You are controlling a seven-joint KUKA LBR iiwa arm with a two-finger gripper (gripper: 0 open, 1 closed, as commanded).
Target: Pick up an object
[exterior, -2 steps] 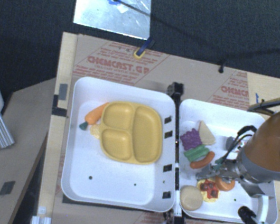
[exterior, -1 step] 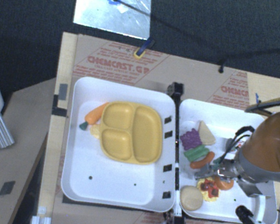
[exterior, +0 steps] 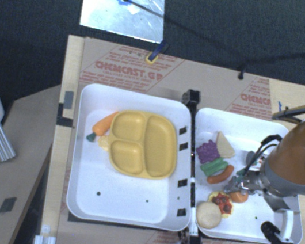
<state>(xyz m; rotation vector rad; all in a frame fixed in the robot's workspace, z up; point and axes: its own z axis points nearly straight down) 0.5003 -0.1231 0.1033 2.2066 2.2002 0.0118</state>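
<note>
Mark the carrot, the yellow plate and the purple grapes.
carrot (exterior: 104,122): camera view, middle of its orange body, left bin.
yellow plate (exterior: 142,144): camera view, ridge between its compartments, left bin.
purple grapes (exterior: 208,152): camera view, centre of the bunch, right bin.

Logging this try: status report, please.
Gripper low in right bin, over orange piece. Nothing seen held. Sausage and pizza slice crowd close.

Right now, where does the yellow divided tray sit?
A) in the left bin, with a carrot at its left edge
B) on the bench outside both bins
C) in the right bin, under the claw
A: the yellow divided tray lies in the left bin, and the carrot rests against its left edge.
</note>
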